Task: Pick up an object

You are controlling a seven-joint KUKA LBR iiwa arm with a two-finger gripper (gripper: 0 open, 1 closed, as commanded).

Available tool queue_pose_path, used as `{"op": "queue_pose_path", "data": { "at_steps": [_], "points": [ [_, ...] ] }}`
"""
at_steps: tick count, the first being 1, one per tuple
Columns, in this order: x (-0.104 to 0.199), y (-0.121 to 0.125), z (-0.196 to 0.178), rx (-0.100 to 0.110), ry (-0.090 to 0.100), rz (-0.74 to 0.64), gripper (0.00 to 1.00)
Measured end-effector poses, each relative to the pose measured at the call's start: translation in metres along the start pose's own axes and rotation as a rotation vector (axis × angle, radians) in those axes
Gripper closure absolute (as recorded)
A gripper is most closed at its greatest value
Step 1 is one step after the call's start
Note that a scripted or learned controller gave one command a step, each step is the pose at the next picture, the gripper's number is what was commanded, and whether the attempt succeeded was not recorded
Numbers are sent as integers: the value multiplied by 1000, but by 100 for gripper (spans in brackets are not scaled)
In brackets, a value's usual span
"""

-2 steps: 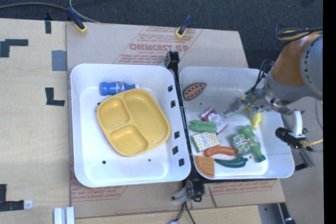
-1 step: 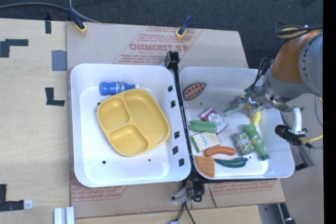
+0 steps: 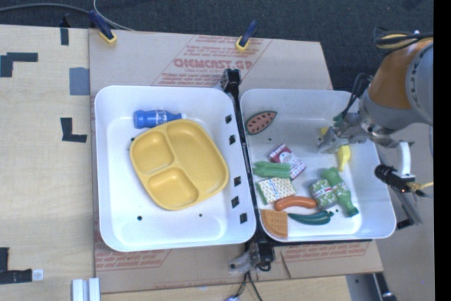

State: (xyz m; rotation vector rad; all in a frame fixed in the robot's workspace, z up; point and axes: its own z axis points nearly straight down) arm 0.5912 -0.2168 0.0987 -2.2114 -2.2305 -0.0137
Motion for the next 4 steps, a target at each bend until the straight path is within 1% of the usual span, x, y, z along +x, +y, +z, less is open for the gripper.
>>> {"op": "queue_pose_path", "data": {
  "at_steps": [1, 2, 3, 4],
  "points": [
    [10, 2, 1, 7, 18, -11, 0],
    [7, 8, 11, 10, 21, -2, 0],
    [1, 9, 0, -2, -1, -1, 100],
    [10, 10, 1, 4, 19, -8, 0]
  ]
}}
